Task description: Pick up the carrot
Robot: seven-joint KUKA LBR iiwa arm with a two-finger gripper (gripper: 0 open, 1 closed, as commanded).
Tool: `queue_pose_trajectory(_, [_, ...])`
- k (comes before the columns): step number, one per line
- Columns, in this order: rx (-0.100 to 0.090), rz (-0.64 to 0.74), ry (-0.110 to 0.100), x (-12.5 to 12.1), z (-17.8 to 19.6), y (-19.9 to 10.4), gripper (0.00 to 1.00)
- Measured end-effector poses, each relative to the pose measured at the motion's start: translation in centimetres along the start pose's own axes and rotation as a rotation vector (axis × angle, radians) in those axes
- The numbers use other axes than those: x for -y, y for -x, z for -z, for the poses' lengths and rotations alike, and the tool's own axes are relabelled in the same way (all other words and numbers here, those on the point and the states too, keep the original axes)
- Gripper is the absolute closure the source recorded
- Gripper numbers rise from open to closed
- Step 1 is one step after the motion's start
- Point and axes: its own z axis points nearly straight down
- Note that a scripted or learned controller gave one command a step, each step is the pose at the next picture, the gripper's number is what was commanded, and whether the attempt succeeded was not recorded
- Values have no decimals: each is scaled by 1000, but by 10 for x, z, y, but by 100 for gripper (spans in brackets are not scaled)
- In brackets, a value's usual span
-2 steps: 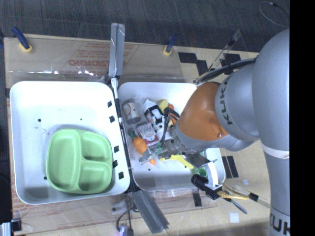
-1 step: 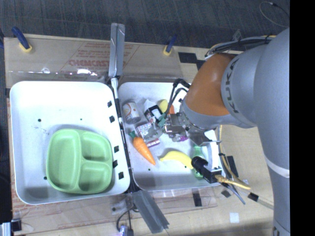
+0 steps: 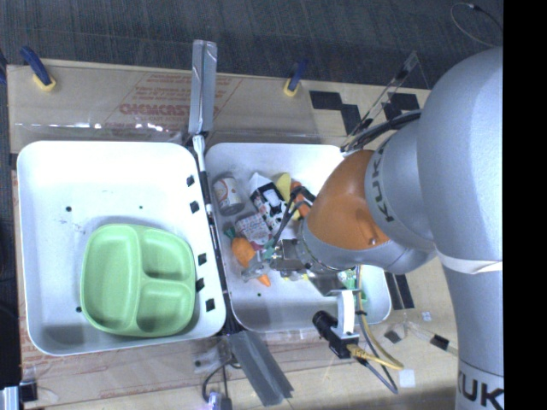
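At the near edge of the bench, the green divided plate point(image 3: 138, 278) lies in the left bin point(image 3: 38, 178), toward its near-left part, flat on the white floor. Across the divider, the right bin point(image 3: 273, 314) holds the clutter and the arm point(image 3: 402, 203), which comes in from the right with its orange band tipped down over the bin.

The gripper point(image 3: 275, 257) sits low in the right bin's middle, its dark mechanism crowded against the objects; whether it is spread or closed cannot be told from this angle. The carrot point(image 3: 263, 279) — a small orange piece — lies on the bin floor just beside the gripper, on its near-left side. It appears to rest on the bin rather than in the tool, though the contact is too small to judge. Just left of the gripper sits a rounder orange fruit point(image 3: 244, 250).

Farther back lie a printed packet point(image 3: 254, 226), a small metal can point(image 3: 227, 193) near the divider, and a black-and-white box point(image 3: 269, 199) with a yellow item point(image 3: 283, 181) behind it.
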Motion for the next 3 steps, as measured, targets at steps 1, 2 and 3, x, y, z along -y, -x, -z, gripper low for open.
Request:
queue_pose_trajectory(1, [3,5,0,-1,10,1,100])
queue_pose_trajectory(2, [1,-239,-7,7,97,-87,100])
queue_pose_trajectory(3, [2,-98,-9,-22,96,-140,100])
